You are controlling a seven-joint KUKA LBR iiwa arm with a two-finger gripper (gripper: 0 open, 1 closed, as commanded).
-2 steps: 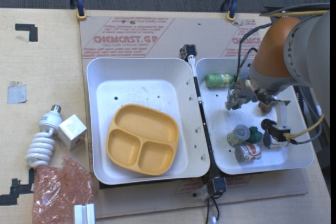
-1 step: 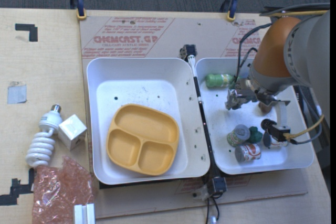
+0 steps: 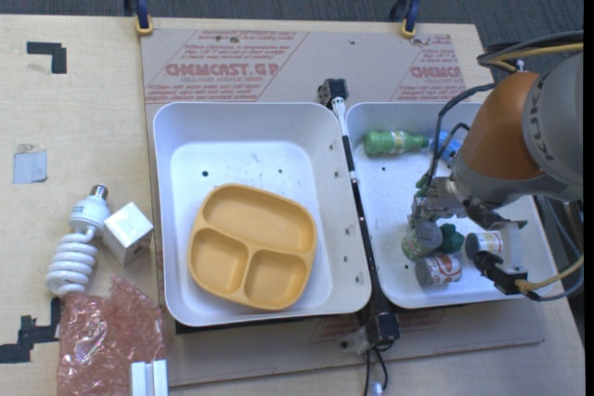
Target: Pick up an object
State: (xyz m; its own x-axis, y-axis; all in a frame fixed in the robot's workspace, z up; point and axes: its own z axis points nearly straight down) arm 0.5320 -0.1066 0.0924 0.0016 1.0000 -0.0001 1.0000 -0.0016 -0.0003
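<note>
The gripper [image 3: 425, 223] hangs low in the right white bin [image 3: 394, 287], right above a small round silvery can [image 3: 420, 241]; a red-labelled can [image 3: 438, 270] lies just beyond, possibly sideways.

Counts: 2 white bins, left bin [image 3: 176, 227] and right bin [image 3: 390, 199]. 1 yellow divided tray [image 3: 251, 246] in the left. Right bin: 1 green bottle [image 3: 394, 142], 1 can [image 3: 438, 270], a few more small items, exact number unclear. On the tabletop [image 3: 74, 125]: 1 spiral bulb [image 3: 79, 246], 1 white cube [image 3: 128, 232], 1 pink plastic bag [image 3: 102, 338].
</note>
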